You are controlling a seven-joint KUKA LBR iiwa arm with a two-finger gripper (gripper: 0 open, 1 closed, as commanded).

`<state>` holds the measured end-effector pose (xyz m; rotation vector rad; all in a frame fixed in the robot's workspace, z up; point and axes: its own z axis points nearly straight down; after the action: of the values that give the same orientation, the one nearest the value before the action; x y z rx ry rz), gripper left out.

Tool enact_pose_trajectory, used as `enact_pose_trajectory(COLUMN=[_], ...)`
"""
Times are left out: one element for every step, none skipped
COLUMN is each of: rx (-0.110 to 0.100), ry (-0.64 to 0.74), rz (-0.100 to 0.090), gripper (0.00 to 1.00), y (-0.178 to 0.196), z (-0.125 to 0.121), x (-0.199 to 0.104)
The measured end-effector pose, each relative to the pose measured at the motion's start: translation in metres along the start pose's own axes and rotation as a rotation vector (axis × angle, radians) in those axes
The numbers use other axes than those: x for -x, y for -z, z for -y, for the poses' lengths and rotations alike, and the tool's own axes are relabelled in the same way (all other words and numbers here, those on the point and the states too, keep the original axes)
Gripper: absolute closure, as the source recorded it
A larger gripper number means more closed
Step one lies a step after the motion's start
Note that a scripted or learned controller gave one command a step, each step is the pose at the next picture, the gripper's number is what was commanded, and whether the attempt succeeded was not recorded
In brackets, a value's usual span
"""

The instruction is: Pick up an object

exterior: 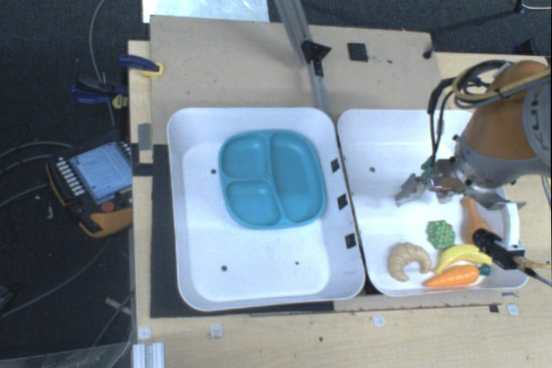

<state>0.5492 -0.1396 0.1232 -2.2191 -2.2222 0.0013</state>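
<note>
A tan tabletop (pixel 233 56) carries two shallow white bins side by side, touching at their inner edges. The left bin (pixel 198 263) sits beside the right bin (pixel 379 142).

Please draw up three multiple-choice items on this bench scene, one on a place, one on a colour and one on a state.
1. Where does the divided plate lie?
A. In the left bin
B. In the right bin
C. On the floor

2. What colour is the divided plate?
A. Red
B. Blue
C. Yellow

3. How does the toy croissant lie?
A. Lifted clear of the bench
B. On the divided plate
C. On the floor of the right bin, beside the toy banana and toy carrot

Answers:
1. A, since the plate sits inside the left bin's white walls.
2. B, since all three of its compartments are light blue.
3. C, since it rests near the bin's front edge with the other toy foods, while the gripper hangs above and behind it.
</note>
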Motion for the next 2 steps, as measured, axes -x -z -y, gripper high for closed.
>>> enact_pose_trajectory(rx=[0.006,0.014], ry=[-0.001,0.000], rz=[0.001,0.003], gripper=[0.00,1.00], y=[-0.037,-0.024], z=[-0.002,-0.005], x=[0.000,0.001])
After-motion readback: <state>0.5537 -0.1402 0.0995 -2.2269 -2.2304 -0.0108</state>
